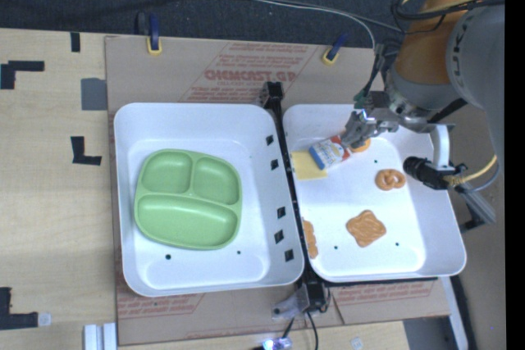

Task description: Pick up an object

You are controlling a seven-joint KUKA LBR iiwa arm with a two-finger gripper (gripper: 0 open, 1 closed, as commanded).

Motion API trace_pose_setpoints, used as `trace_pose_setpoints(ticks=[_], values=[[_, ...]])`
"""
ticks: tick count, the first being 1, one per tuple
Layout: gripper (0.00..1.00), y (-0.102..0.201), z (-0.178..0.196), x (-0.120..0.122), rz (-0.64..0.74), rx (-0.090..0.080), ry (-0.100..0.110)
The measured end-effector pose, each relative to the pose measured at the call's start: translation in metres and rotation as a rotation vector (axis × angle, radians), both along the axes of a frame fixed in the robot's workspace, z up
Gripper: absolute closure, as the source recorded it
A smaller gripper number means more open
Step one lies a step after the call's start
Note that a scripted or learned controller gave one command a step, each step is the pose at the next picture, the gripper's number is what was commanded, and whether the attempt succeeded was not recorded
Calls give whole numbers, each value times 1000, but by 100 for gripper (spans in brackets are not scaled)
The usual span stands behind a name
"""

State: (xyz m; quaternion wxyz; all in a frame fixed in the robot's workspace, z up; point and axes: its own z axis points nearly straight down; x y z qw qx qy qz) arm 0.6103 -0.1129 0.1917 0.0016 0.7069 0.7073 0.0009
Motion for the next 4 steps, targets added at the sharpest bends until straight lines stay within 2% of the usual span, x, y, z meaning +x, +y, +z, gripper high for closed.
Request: trace_pose_setpoints(ticks=[1,2,3,4], values=[[100,0,17,0,1,1,3],[100,65,16,1,7,3,6],[100,125,22,-9,7,3,5],[100,174,16,-12,6,2,6]])
